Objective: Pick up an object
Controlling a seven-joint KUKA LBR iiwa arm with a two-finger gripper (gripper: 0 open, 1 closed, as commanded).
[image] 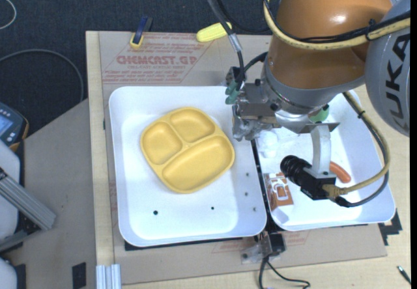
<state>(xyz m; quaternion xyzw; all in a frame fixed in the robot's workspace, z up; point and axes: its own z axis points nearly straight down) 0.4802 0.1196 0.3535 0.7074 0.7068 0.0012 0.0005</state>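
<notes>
Camera view: on the counter (98, 151), the grey arm (392, 73) hangs over the right bin (366, 204). The left bin (130, 206) holds a yellow divided plate (187, 148). The claw (250, 125) sits low at the bins' shared edge; clenched or released, I cannot tell. A small orange packet (280, 191) and a red-orange stick (340, 171) lie in the right bin

You look down on dark carpet (58, 1) around the bench (98, 151). Its brown top carries red lettering (156, 58); a silver rail (29, 202) lies at lower left.
</notes>
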